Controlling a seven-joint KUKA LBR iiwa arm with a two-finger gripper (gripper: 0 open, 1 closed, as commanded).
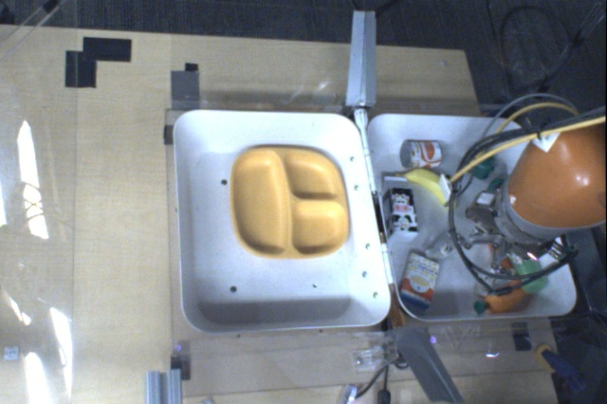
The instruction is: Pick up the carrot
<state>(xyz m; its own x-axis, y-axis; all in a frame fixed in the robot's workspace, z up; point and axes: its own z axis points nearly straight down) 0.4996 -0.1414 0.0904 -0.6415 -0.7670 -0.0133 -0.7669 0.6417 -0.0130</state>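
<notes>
The carrot (505, 301), orange with a green top, lies in the near right corner of the right bin (455, 129). The arm's orange band (561, 179) hangs over that bin's right side. Below the band, the grey gripper (501, 250) with its loops of cable sits just above the carrot and slightly behind it. The wrist and cables hide most of the gripper, and I cannot tell whether it touches the carrot.
In the right bin lie a small can (422, 152), a banana (429, 183), a black-and-white box (402, 210) and a pouch (420, 278). The left bin (204, 203) holds a yellow divided plate (289, 200). A metal rail (363, 61) stands between the bins.
</notes>
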